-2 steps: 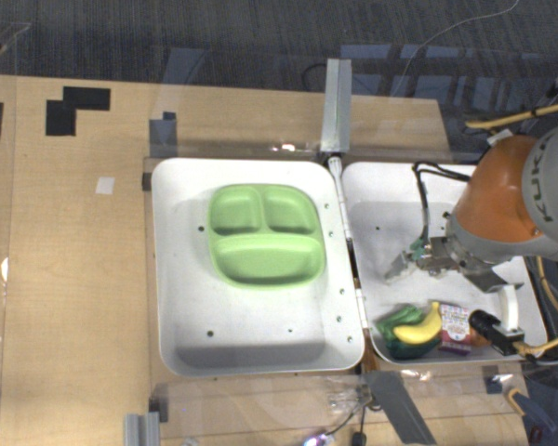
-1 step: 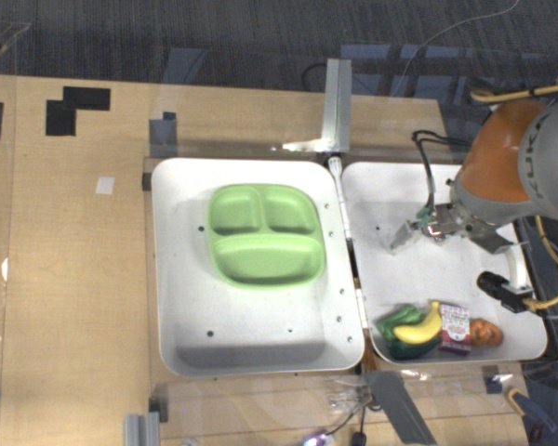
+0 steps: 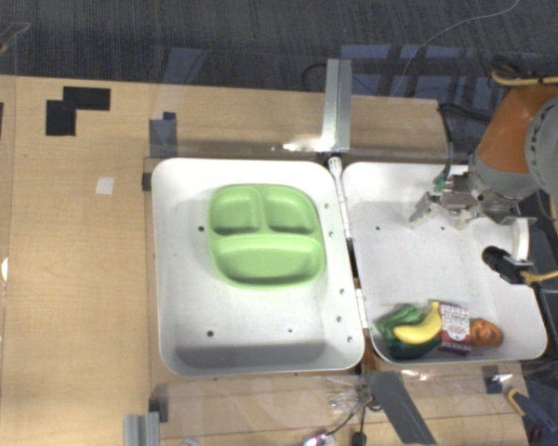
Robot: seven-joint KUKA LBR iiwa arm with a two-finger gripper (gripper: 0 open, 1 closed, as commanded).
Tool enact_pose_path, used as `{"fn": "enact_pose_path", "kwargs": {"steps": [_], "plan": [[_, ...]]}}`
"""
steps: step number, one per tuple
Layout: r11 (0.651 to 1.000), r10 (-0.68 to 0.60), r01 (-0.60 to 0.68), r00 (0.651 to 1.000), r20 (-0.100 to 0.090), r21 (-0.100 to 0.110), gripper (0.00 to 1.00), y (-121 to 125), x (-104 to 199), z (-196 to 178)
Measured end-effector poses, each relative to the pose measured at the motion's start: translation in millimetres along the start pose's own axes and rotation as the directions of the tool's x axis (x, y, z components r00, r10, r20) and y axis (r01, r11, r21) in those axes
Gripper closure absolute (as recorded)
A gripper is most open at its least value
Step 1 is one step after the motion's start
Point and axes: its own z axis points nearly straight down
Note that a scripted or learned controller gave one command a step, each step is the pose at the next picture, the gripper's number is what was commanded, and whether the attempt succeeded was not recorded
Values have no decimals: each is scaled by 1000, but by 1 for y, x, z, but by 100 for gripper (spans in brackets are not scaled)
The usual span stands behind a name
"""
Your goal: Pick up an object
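Observation:
A pile of small items lies in the near corner of the right bin point(image 3: 391, 249): a yellow banana point(image 3: 420, 328), a dark green item point(image 3: 399, 315) against it, a white and red packet point(image 3: 455, 322) and a small orange-brown piece point(image 3: 485, 333). My gripper point(image 3: 439, 216) hangs over the far part of that bin, well behind the pile and apart from it. Its fingers are spread open with nothing between them. The grey arm with its orange band point(image 3: 511, 142) comes in from the right.
The left bin point(image 3: 181, 277) holds a green divided plate point(image 3: 265, 233) near its middle. A metal divider point(image 3: 346, 240) runs between the two bins. A black cable end point(image 3: 502, 263) hangs off the arm over the right bin's right side.

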Motion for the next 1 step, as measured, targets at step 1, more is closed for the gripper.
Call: {"fn": "enact_pose_path", "kwargs": {"steps": [1], "plan": [[926,378,-378,926,-2,0,0,-20,2,0]]}}
